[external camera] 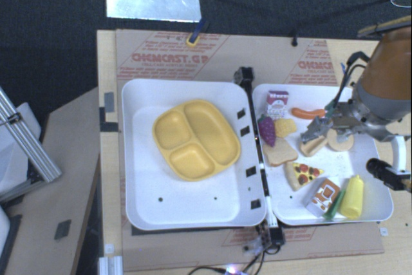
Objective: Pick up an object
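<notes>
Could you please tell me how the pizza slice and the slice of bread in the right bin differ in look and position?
The pizza slice is a narrow wedge with red toppings on yellow; the slice of bread is broader, plain tan with a darker crust. The pizza slice lies nearer the front of the right bin, beside an orange box; the slice of bread lies further back, just under the purple grapes. Both are toy foods lying flat.

tan wooden bench point(109, 138), printed cardboard sheet point(174, 55) flat on it, two shallow white bins side by side on the sheet, left bin point(138, 203), right bin point(380, 206), touching at the middle
</notes>
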Controlling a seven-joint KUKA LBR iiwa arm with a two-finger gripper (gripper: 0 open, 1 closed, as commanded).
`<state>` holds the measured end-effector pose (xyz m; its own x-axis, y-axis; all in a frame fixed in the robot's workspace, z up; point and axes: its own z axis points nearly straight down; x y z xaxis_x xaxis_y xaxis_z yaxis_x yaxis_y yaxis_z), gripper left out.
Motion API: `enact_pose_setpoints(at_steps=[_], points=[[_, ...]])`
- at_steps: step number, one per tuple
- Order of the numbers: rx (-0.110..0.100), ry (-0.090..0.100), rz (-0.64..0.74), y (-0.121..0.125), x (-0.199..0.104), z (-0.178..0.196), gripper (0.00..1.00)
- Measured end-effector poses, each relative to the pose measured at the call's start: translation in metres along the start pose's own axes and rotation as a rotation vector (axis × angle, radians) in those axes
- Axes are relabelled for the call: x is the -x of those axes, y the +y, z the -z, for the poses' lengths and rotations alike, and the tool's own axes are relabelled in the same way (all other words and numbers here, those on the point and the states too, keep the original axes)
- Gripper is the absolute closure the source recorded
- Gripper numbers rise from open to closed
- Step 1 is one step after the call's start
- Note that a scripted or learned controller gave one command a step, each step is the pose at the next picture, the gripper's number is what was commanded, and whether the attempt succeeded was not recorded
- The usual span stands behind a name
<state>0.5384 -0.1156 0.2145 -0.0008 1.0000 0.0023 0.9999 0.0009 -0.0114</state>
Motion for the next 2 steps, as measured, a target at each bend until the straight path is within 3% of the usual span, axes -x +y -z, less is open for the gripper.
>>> enact_pose_setpoints(at_steps=[1, 2], points=[[0.012, -0.002, 0.002, 0.003, 0.000, 0.006, 0.00], [0.008, -0.001, 0.002, 0.008, -0.009, -0.042, 0.00]])
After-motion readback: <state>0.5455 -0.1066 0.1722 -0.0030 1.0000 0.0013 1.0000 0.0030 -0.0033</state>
